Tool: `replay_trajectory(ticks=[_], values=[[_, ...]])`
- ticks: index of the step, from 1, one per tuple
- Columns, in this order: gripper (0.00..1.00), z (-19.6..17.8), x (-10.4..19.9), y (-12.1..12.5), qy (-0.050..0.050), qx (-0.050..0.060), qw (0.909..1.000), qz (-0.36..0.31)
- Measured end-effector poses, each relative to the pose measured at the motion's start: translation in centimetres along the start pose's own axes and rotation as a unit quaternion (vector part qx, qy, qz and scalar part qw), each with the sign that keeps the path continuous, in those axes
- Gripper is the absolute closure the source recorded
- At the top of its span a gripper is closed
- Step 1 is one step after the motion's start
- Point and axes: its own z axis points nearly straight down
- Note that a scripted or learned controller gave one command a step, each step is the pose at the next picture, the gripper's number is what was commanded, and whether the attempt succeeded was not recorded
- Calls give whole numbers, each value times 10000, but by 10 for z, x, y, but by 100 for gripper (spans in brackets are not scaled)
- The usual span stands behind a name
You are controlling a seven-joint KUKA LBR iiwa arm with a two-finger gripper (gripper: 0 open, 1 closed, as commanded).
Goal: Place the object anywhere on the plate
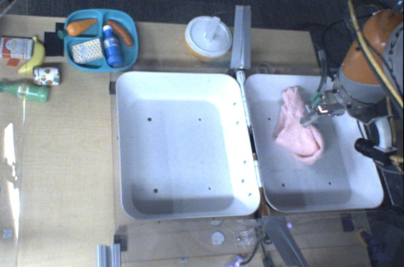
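Camera view: pink cloth [295, 130] lies crumpled in the right bin [328, 199], i.e. the one just right of the left bin [183, 152], on the near-divider side. It's flat on the bin floor, not lifted. Gripper [314, 114] sits at the cloth's right edge, touching or just over it, w/ the grey-and-orange arm [372, 51] further right again. Can't tell if the tool is open or closed at this angle, so no grip can be claimed. The plate I take to be the blue divided plate [129, 60], on the bench beyond the left bin's far-left corner. It already carries toy food: an orange carrot-like piece [82, 26], a small blue bottle [112, 48], plus others too small to name. Cloth and plate are well apart, w/ the whole left bin between them. Progress, as I judge it: early stage, approx. at the pickup. Nothing delivered yet. Left to do: get a secure hold, lift clear of the bin wall, carry across and past the left bin, and release over the plate. Other bits: a white lidded cup [208, 37] sits just beyond the left bin's far-right corner. A toy banana [35, 54], a small can [46, 76] and a green bottle [25, 92] lie on the bench left of the left bin.
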Motion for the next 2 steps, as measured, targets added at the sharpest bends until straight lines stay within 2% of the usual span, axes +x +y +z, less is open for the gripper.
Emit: replay_trajectory(ticks=[1,2], values=[[100,-48,-9,2,-3,-11,10000,-86],[100,-65,-8,4,-4,-10,9999,-122]])
